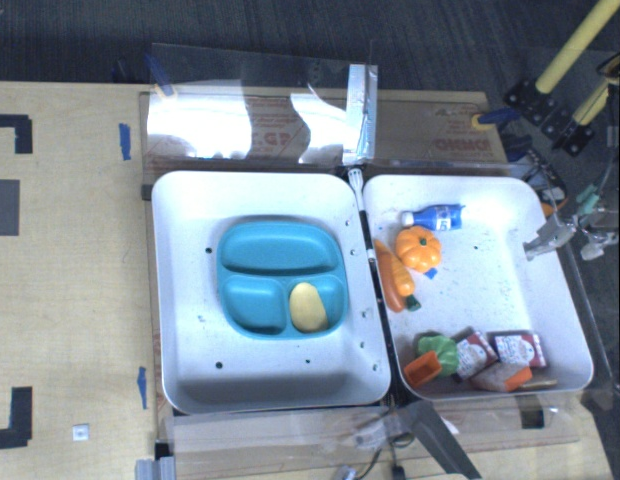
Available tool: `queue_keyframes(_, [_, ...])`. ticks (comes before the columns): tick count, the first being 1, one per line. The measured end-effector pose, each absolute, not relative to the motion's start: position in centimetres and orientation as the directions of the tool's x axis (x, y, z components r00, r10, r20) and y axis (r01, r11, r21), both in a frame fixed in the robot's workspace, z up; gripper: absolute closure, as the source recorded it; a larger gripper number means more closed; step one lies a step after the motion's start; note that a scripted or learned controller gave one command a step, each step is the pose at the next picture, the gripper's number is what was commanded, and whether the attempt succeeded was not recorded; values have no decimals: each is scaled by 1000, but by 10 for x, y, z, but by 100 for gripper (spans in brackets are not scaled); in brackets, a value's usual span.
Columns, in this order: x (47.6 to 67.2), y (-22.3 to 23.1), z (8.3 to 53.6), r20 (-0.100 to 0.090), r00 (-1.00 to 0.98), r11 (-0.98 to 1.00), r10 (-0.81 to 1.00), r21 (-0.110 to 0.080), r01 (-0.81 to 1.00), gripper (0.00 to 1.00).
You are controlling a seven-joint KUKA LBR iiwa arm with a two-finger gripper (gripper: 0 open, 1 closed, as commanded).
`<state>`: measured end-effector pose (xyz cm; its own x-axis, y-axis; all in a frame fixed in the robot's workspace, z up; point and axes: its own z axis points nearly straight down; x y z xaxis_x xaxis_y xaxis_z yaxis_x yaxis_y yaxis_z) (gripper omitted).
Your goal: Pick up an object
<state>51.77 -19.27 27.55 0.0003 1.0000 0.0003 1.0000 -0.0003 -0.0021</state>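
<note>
One carrot (393,278) is lying lengthwise toward us, left of the gripper (565,230); we cannot tell its grip state.

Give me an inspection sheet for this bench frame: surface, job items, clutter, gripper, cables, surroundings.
Surface: two white bins side by side, left bin and right bin, on a wood-tone bench.
Job's things: left bin holds a blue divided tray with a yellow egg-shaped item in its lower right compartment. Right bin holds a small blue-and-white bottle, an orange pumpkin, a carrot along the left wall, a green toy and red packets near the front wall.
Clutter: clear plastic sheet behind the left bin.
Gripper: metal gripper at the right bin's right rim, nothing seen between it.
Cables: some at the bottom edge.
Surroundings: blue tape marks, yellow pole, dark floor.
</note>
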Motion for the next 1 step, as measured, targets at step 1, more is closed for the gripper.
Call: queue_keyframes(1, [539,-151,133,2,20,-20,1000,-10,1000,0])
